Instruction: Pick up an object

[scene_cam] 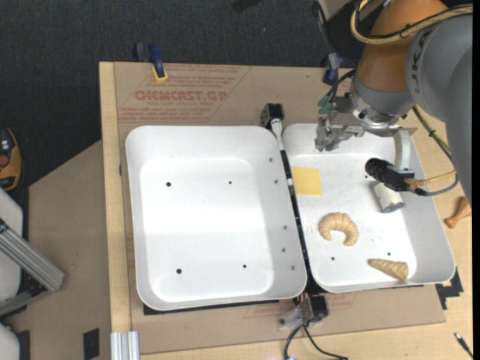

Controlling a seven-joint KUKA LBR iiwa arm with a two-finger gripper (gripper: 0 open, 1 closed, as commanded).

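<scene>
A dark carpeted floor [67, 28] lies under a brown board [112, 216] that carries both bins; the red print along the board's far side is faint and we read it only in part. The left bin [136, 201] and right bin [356, 172] touch along a black seam. In the right bin we see a yellow square [307, 181] near the seam, a croissant [339, 228] in the middle and a cone-shaped piece [390, 268] at the near right corner, all apart from one another. The arm [397, 51] is cut off by the frame's top and right. The gripper [328, 141] hangs over the right bin's far left corner, apart from all three. Its tip is small and dark, so we cannot tell whether it is spread or pressed together.
</scene>
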